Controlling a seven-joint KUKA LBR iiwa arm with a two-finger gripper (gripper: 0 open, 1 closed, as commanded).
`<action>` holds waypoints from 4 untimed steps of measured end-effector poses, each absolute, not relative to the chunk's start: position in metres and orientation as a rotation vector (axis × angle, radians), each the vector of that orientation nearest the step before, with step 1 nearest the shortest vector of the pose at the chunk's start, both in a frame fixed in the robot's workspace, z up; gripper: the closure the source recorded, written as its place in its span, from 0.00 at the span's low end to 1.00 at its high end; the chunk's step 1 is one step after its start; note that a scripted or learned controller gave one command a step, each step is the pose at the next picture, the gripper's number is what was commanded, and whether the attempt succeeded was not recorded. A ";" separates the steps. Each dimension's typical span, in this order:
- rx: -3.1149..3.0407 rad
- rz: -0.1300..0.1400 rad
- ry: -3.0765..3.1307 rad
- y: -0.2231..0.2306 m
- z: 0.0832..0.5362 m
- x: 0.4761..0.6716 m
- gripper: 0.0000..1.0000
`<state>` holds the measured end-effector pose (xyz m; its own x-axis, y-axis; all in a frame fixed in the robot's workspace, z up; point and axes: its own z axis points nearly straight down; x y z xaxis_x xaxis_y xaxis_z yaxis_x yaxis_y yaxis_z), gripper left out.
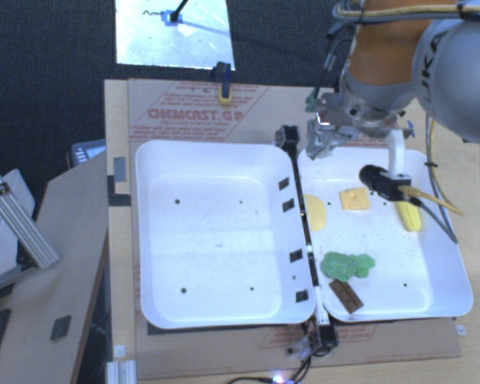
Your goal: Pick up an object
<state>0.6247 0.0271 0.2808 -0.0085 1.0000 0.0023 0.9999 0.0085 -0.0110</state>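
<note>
I see the claw (324, 141) over the right bin's (452, 290) far corner, but can't tell its state; a yellow square (354, 199) and green lump (348, 265) lie nearby.

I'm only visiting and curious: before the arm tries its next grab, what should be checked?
1. Things to pick in the right bin: ok; green lump, yellow square, brown block, yellow disc.
2. Gripper above a target: not ok; it hangs at the bin's far corner, beside the other bin.
3. Yellow square apart from other things: ok.
4. Yellow disc away from the wall: not ok; it lies against the wall beside the other bin.
5. Gripper already carrying something: cannot tell.
</note>
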 end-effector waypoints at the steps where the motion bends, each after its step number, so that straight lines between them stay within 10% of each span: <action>1: -2.215 -0.020 -2.237 0.078 0.400 0.585 1.00; 3: -2.227 -0.007 -2.224 0.083 0.485 0.670 1.00; 4: -2.220 -0.004 -2.222 0.068 0.478 0.550 1.00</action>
